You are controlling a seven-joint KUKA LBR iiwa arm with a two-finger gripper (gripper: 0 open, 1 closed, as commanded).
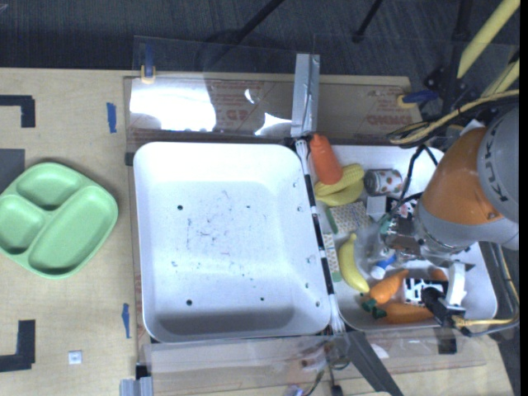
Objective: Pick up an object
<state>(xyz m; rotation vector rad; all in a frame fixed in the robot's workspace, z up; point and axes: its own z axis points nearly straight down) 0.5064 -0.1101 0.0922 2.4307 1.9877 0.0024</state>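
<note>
Your candidates all lie in the right bin (pixel 487 304), crowded toward its left wall. An orange carrot-shaped piece (pixel 324 159) sits at the far corner, touching a yellow banana (pixel 342 186) just in front of it. Beside that banana, a small silver can (pixel 381 181) lies on its side. Nearer you, a second banana (pixel 350 265) runs along the divider, and two more orange carrots lie at the front: one (pixel 387 289) tilted up toward the arm, the other (pixel 407 312) flat along the front edge, with a dark green tip at its left end.

You will find the pincer (pixel 394 250) low over the middle of this bin, among clutter. It is hard to read here: wrist hardware, cables and a bluish-white object beneath it blur together, so you cannot tell how far it is parted or whether anything sits in it. A black-and-white tag (pixel 425 289) shows below the wrist. The orange band (pixel 462 184) and grey body of the arm (pixel 499 188) hide the right part of the bin and are cut off at the frame's right side.

The left bin (pixel 223 229) shows only faint scuffs and a few dark dots. Well apart on the tabletop (pixel 66 320), at the left, rests a green divided plate (pixel 54 219).
</note>
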